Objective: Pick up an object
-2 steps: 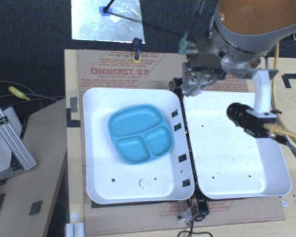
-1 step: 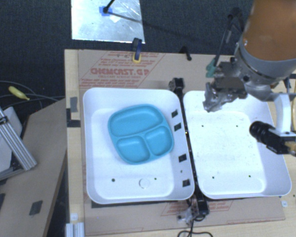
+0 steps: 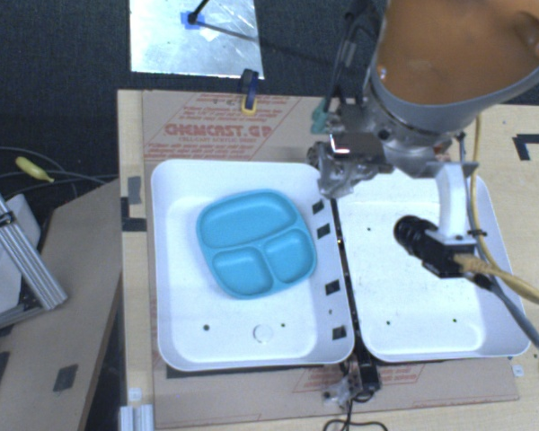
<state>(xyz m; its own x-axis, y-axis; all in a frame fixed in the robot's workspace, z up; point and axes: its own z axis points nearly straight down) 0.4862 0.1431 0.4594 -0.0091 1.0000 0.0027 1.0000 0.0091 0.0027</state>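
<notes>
Holding blue plate (image 3: 254, 243): left bin (image 3: 238, 332); cardboard (image 3: 226, 113) reads CHEMCAST.

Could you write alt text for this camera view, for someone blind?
A light blue plastic plate with three compartments lies in the view's left shallow white bin. The robot's pincer hangs above the far end of the seam between the bins.

— What colour is the plate (image 3: 256, 242)?
— Plain light blue. The 2 around it, left bin (image 3: 175, 268) and right bin (image 3: 431, 321), are white.
— And underneath?
— Brown cardboard (image 3: 283, 115), red lettering (image 3: 220, 131).
</notes>
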